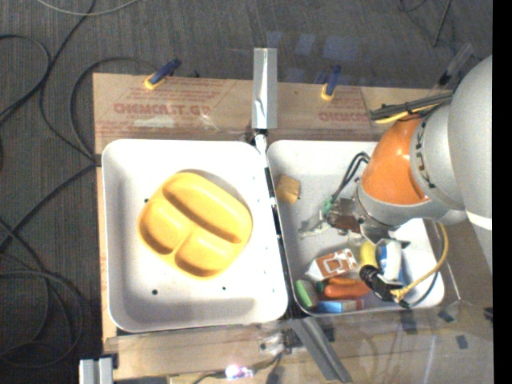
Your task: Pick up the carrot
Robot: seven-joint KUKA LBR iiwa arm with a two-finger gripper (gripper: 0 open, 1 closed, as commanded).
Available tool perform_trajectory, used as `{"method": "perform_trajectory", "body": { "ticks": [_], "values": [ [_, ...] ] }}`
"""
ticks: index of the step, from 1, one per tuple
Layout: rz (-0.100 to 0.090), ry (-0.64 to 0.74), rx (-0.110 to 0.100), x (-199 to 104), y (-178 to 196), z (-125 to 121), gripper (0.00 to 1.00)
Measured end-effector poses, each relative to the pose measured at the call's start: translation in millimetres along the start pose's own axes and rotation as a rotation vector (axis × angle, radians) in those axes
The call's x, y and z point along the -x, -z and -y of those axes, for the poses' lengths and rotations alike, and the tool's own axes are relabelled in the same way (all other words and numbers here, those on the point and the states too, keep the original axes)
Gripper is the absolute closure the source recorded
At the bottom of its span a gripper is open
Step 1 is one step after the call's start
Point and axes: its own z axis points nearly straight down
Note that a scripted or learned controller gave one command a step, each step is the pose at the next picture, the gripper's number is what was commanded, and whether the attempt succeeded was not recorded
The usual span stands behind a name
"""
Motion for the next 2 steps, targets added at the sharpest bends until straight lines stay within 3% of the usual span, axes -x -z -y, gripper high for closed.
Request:
{"method": "perform_trajectory", "body": {
  "ticks": [1, 2],
  "values": [
    [0.002, 0.039, -0.013, -36.5, 93.5, -26.0, 0.0],
    [-0.001, -0.166, -0.003, 17.8, -0.4, 13.1, 0.0]
  ]
}}
